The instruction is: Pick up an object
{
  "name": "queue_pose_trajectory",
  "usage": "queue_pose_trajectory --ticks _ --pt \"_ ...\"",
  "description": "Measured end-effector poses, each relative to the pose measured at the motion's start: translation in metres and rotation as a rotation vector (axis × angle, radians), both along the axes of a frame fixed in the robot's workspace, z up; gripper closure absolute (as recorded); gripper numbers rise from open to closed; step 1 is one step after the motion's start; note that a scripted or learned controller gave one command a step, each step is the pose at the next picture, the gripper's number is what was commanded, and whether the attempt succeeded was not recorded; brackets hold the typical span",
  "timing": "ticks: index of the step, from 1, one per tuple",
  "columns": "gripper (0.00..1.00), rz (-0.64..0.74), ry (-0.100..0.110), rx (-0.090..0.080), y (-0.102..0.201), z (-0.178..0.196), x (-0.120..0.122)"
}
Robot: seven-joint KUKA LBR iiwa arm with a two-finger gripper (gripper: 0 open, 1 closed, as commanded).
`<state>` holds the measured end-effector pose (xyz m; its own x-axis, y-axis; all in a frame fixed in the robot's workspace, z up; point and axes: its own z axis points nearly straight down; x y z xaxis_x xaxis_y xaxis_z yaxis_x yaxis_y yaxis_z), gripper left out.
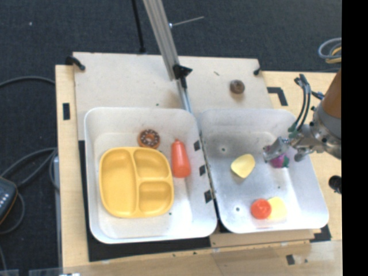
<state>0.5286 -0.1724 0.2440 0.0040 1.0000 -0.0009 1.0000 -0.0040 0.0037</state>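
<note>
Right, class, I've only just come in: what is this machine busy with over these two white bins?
A grey robot arm reaches in from the right, its gripper low over the right bin, right at a small purple object. Whether it holds it cannot be told. Also in that bin lie a pale yellow piece, a red ball and a yellow block. The left bin has a yellow divided tray, a doughnut and an orange-red piece.

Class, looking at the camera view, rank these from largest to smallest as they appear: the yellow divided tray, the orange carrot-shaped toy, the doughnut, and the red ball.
1. Yellow divided tray
2. Orange carrot-shaped toy
3. Doughnut and red ball: these look about alike, so no ranking between them.
</note>
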Motion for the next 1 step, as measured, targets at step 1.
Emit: queue_pose_trajectory --ticks 1 --pt "0.0 0.008 0.006 0.001 0.07 -0.1453 0.0055"
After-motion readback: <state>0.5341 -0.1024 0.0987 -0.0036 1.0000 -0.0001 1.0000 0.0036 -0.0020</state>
